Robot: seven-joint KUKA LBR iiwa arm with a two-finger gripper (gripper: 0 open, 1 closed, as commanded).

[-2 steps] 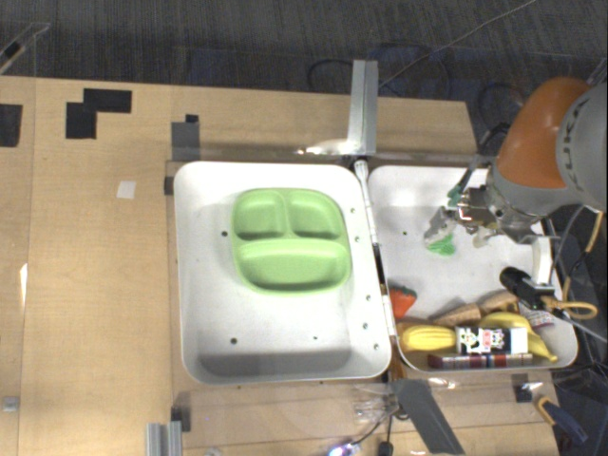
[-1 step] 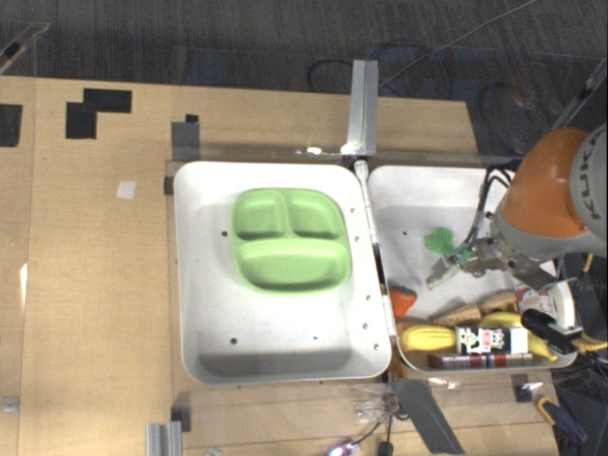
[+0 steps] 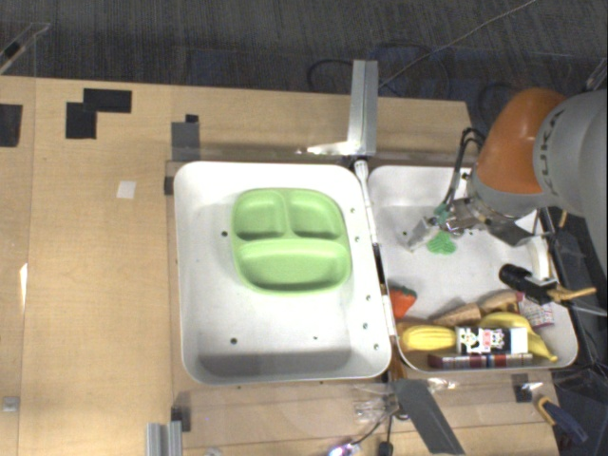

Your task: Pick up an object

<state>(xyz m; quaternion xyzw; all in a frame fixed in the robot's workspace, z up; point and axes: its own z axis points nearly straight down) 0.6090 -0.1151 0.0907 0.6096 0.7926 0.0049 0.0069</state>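
My gripper hangs low over the upper middle of the right bin, coming off the grey arm with the orange band at the right. A small green object lies on the bin floor right at the gripper's tip, touching it or just below it. I cannot make out whether the gripper has hold of it. Along the bin's front edge lie a yellow banana, a small black-and-white carton, a brown cone-shaped piece and a red-orange piece.
The left bin holds a green divided plate in its upper middle. A second yellow piece sits at the right bin's front right. A dark marker lies along the front wall. A metal post rises behind the bins.
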